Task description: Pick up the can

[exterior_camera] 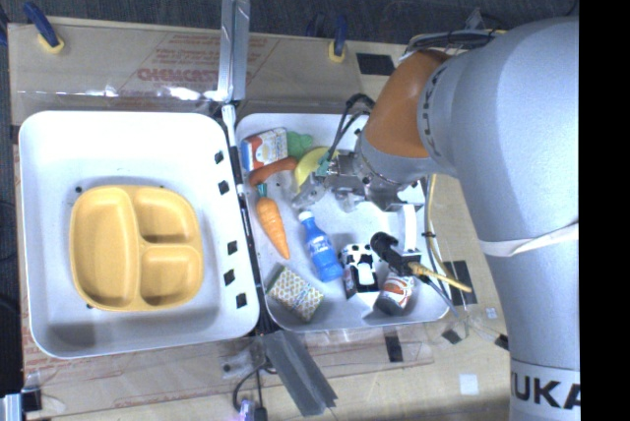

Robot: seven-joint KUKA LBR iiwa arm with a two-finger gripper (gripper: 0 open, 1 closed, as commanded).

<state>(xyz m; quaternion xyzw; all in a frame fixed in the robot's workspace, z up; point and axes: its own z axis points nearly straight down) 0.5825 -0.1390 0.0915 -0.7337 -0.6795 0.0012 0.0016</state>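
Observation:
The can [397, 294] lies on its side in the front right corner of the right bin [340, 319], silver with a red and dark label. My gripper [321, 181] hangs over the middle of that bin, just right of a yellow banana [309, 163] and above a blue bottle [320, 250]. It is well apart from the can, up and to the left of it. Nothing shows between the fingers.
The right bin also holds a small juice carton [264, 150], a sausage [268, 172], a carrot [273, 225], a patterned box [294, 294] and a black-and-white toy [358, 270]. In the left bin [39, 212] sits a yellow divided tray [138, 245]. The grey arm [512, 144] covers the right side.

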